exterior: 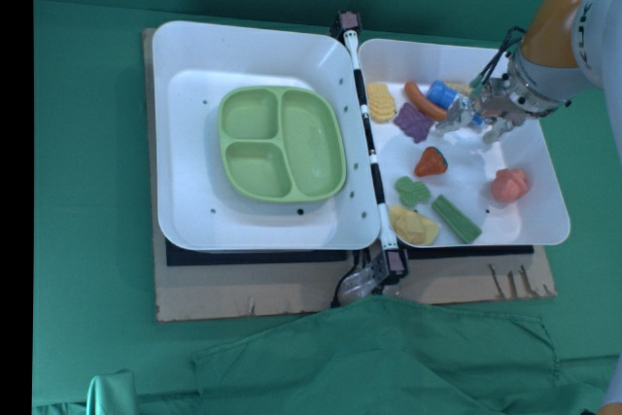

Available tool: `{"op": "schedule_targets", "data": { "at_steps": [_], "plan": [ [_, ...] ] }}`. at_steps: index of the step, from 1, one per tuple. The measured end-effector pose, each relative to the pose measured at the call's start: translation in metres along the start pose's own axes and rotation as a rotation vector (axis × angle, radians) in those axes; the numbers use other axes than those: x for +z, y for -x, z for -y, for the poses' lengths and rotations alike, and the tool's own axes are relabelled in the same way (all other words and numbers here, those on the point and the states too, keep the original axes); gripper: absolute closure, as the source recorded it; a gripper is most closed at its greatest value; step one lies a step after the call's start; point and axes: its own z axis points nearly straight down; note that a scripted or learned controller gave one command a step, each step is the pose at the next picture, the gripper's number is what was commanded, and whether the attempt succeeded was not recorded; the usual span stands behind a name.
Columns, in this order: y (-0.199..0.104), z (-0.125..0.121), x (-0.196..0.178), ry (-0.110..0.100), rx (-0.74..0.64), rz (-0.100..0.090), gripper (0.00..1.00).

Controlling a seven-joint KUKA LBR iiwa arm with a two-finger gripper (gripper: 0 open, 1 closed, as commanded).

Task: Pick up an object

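Presently, the gripper (473,115) is seen at the right bin's (544,228) 12 o'clock, beside a blue toy (441,94); its state cannot be told. A green divided plate (282,143) is held by the left bin (185,53).

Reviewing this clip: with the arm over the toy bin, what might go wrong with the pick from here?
1. The gripper hovers among crowded toys: the blue piece, the orange sausage and the purple piece lie close together, so it may nudge or catch the wrong one.
2. It is near the bin's far wall, which could block a clean descent.
3. These toys are small and flat, so a grasp may slip.
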Motion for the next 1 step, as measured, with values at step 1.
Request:
{"op": "schedule_targets", "data": {
  "at_steps": [1],
  "plan": [
    [0.0049, 0.017, -0.0011, 0.002, -0.003, 0.0, 0.0]
  ]
}}
